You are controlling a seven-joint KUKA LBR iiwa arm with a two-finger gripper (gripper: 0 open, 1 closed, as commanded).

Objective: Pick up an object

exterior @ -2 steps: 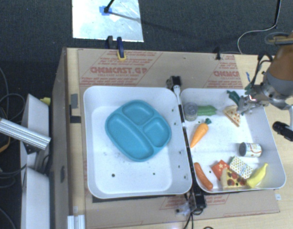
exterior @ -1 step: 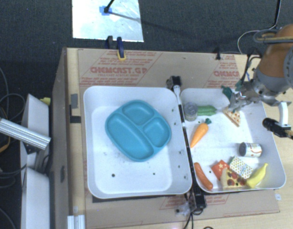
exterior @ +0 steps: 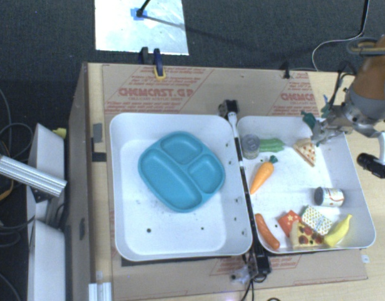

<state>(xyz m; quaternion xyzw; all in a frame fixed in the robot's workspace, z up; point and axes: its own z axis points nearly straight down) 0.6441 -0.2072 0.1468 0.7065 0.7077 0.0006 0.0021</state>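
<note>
My gripper hangs over the back right part of the right bin, just above a pizza slice lying there. In that bin also lie a grey can with a green pickle beside it, an orange carrot, a small white can on its side, a sausage, a red piece, a checkered piece, another pizza slice and a yellow banana. Nothing is seen between the fingers.
The left bin holds a blue divided plate. A black divider runs between the bins. The arm's grey and orange wrist reaches in at the upper right. Cardboard lines the bench behind the bins.
</note>
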